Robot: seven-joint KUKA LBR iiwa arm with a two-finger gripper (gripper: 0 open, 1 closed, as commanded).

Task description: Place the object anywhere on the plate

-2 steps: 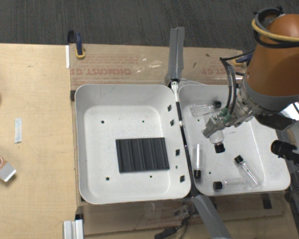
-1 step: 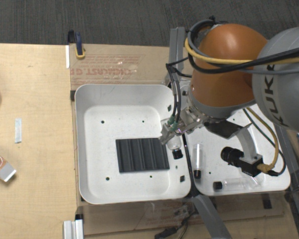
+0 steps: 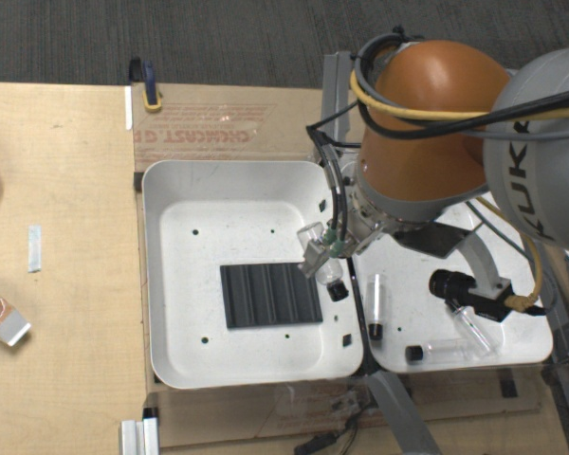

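The plate is a dark ribbed rectangle lying flat in the left bin, toward its front right. My gripper hangs over the right side of that bin, just above the plate's upper right corner, and the big orange wrist covers most of it. A small black object sits just below the gripper, by the plate's right edge near the bin wall. I cannot tell whether it is held or lying on the bin floor.
The right bin holds a white pen-like tube, a clear tube and a small black piece. On the bench to the left lie a small wrapped item and a pale strip.
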